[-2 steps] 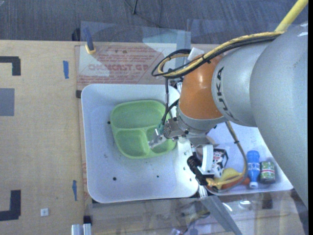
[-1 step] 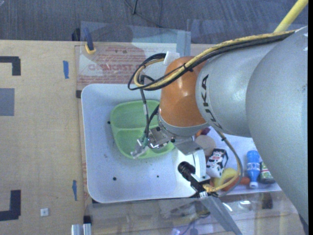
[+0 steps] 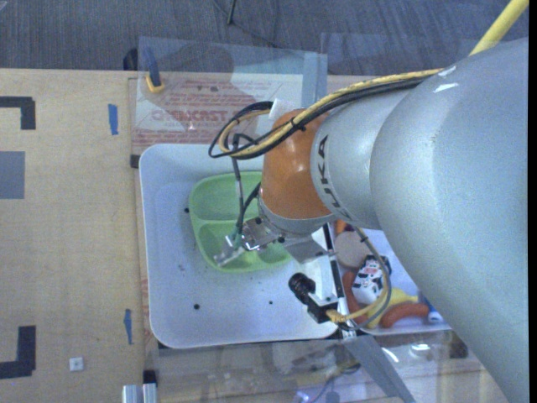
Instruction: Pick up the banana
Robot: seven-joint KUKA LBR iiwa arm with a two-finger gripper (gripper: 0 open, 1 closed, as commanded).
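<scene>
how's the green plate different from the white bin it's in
The green plate is bright lime green; the white bin is plain white. The plate is the smaller of the two, lying inside the bin. The plate is split into compartments by raised ridges; the bin has one flat floor with a few dark specks. Both are shallow with rounded corners.

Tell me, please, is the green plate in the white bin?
In: the green plate lies on the white bin floor, inside its rim.

Open floor of the white bin [image 3: 168, 250] is seen left of and below the green divided plate [image 3: 216, 212]; to the plate's right, passage is blocked by the arm [image 3: 403, 175] and cluttered toys [image 3: 369, 280].
</scene>
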